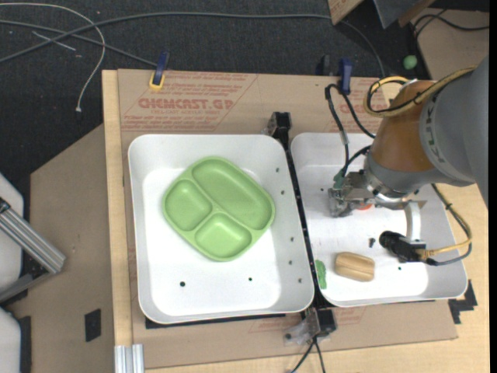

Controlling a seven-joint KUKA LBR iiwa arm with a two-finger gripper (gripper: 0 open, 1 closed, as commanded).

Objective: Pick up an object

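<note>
1. Pincer (342, 202) sits low in the right white bin (311, 162), near that bin's left-middle, under the grey arm (458, 130) with its orange band (400, 138); whether it is released or clenched cannot be told from this angle
2. Tan wooden block (355, 266) lies on the right bin's floor, near the front edge, apart from the pincer and below it in the picture
3. Small green piece (321, 273) rests at the right bin's front-left rim, just left of the block
4. Green divided plate (219, 207), with three compartments, lies in the left white bin (155, 270), about at its middle
</note>
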